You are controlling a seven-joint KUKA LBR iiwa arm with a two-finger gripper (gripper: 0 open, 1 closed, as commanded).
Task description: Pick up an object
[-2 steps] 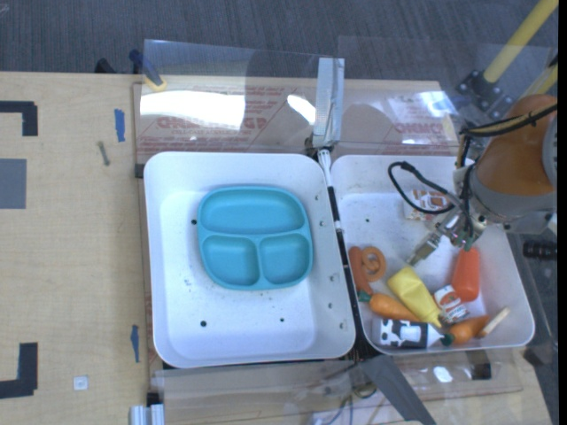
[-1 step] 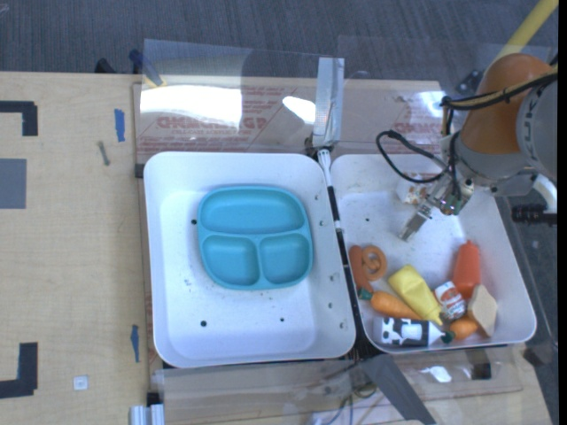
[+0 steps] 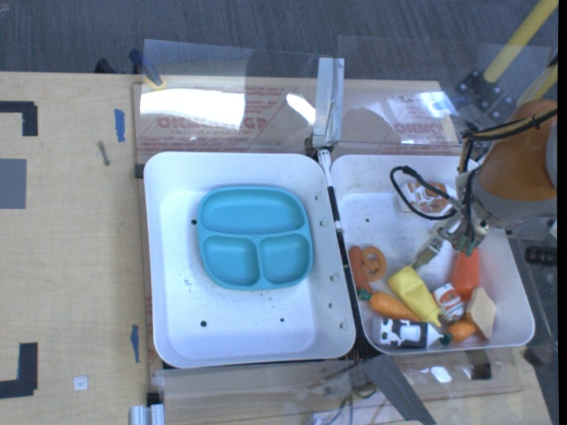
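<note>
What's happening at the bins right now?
The grey KUKA arm reaches in from the right, its tool low over the right white bin, just above a pile of toy food: a yellow squeeze bottle, an orange carrot, a brown pretzel and a black-and-white carton. Nothing is visibly held between its fingers. The left white bin holds a blue divided plastic plate, untouched.

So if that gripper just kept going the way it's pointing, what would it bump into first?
Probably the yellow bottle. The gripper points down and toward the view's left inside the right bin, and the bottle lies just ahead of its tip. Depth is hard to judge, so it might meet the bin floor first.
</note>
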